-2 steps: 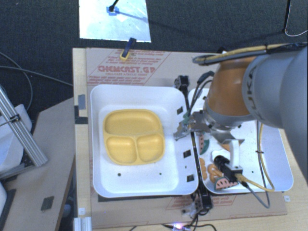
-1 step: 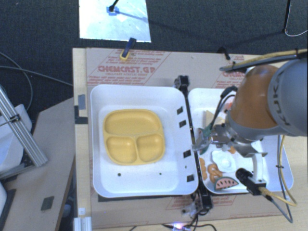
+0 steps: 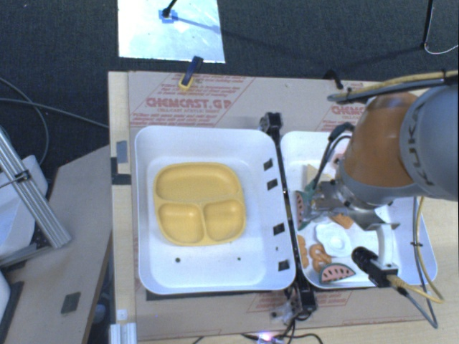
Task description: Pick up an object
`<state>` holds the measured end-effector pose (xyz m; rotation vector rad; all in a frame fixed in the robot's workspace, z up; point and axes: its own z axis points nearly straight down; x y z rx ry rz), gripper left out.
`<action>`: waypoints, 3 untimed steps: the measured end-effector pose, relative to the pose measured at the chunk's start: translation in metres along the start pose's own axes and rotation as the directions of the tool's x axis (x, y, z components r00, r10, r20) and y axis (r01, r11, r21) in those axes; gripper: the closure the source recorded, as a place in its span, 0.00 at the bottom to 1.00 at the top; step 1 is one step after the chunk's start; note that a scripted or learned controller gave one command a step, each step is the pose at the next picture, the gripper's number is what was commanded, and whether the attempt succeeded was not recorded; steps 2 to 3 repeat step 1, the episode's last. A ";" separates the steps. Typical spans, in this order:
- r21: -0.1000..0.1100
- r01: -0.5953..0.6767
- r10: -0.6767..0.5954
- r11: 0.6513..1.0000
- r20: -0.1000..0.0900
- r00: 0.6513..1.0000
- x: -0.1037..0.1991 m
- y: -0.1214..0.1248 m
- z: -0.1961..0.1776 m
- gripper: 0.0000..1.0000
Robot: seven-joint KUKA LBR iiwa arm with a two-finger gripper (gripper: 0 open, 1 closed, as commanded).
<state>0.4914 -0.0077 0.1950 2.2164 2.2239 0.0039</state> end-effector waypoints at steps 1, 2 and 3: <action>-0.017 0.006 -0.007 1.000 -0.003 1.000 0.034 -0.002 -0.159 1.00; -0.017 0.006 -0.007 1.000 -0.003 1.000 0.034 -0.002 -0.159 1.00; -0.017 0.006 -0.007 1.000 -0.003 1.000 0.034 -0.002 -0.159 1.00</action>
